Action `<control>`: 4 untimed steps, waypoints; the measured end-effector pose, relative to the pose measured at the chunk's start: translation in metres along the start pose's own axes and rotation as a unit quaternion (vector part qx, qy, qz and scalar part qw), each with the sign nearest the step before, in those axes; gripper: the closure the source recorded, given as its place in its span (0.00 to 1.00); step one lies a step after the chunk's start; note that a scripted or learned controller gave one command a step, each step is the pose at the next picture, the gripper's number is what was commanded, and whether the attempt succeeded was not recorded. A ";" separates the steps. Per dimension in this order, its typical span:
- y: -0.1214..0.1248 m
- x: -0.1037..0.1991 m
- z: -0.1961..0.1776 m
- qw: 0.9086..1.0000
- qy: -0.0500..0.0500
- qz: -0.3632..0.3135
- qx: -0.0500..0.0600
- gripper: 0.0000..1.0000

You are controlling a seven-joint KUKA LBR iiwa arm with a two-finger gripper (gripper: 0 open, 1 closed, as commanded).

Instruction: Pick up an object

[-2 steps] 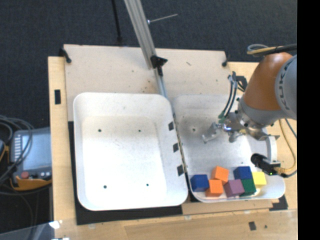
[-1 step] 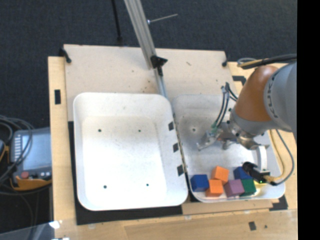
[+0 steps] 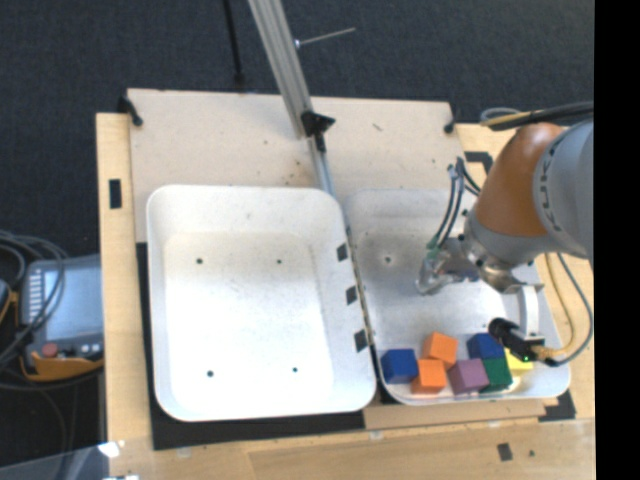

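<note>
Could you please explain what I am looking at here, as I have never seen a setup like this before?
This is one camera fixed above a bench, looking down at a slant. The grey and orange machine at the right is a robot arm; its grasping tool hangs over the right bin. Small coloured blocks sit bunched along that bin's near edge: a blue block, an orange block, a purple block, a green block. The left bin lies beside it. I see nothing in the tool.
</note>
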State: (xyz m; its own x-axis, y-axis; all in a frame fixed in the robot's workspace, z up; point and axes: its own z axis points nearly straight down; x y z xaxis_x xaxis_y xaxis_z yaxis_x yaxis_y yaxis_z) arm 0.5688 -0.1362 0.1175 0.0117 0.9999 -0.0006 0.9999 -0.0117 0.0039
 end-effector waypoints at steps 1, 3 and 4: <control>0.006 -0.001 -0.044 1.000 0.000 -0.005 -0.001 1.00; 0.013 0.001 -0.161 1.000 -0.001 -0.008 -0.002 1.00; 0.022 0.061 -0.148 1.000 0.001 -0.009 0.002 1.00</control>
State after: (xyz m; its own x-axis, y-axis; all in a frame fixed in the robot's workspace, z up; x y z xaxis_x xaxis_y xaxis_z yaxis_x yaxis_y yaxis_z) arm 0.5907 -0.0757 0.2660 -0.0069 1.0000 0.0010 1.0000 0.0069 -0.0008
